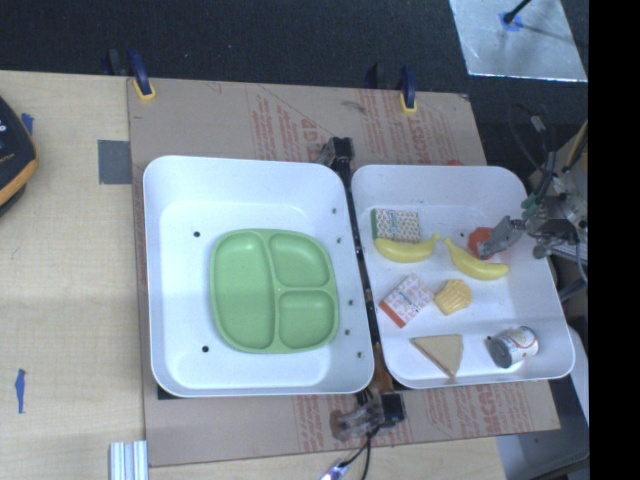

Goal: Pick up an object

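Camera view: 2 curved yellow bananas (405, 250) in right bin (440, 183), gripper (515, 230) finger state unclear.

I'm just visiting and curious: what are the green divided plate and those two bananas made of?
The green divided plate looks like moulded plastic, matte: one even pale green, soft rounded compartment walls, hardly any glare. The two bananas are probably plastic toys: flat uniform yellow, smooth skin, no brown spots. Real fruit can't be ruled out from this view alone.

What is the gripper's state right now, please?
Gripper: cannot be told; it sits low over the right bin, beside a banana and a red object.
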`<state>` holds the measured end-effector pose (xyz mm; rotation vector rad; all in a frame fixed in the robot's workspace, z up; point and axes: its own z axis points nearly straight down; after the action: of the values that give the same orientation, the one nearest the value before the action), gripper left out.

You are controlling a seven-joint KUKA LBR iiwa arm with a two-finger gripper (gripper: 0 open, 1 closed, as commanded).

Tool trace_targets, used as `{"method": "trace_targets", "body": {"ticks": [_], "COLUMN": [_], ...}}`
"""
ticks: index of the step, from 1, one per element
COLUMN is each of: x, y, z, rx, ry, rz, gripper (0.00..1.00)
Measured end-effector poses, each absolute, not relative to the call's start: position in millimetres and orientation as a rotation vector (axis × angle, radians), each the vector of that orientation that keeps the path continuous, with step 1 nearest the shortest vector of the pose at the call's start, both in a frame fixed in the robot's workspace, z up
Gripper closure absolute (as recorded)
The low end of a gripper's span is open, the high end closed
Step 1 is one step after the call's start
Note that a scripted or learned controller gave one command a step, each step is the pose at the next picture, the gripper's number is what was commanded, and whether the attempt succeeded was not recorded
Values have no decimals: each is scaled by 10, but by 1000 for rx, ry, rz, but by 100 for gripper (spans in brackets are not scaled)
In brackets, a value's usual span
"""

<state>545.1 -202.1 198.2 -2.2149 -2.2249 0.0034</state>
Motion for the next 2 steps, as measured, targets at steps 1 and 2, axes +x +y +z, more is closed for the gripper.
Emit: {"method": "trace_targets", "body": {"ticks": [1,2], "x": [5994,6007], "y": [-2110,-2118], "z": [905,1026], "rx": [-2211,-2210], "ry": [-2227,-2233], "rz": [6,5], "gripper": [0,100]}}
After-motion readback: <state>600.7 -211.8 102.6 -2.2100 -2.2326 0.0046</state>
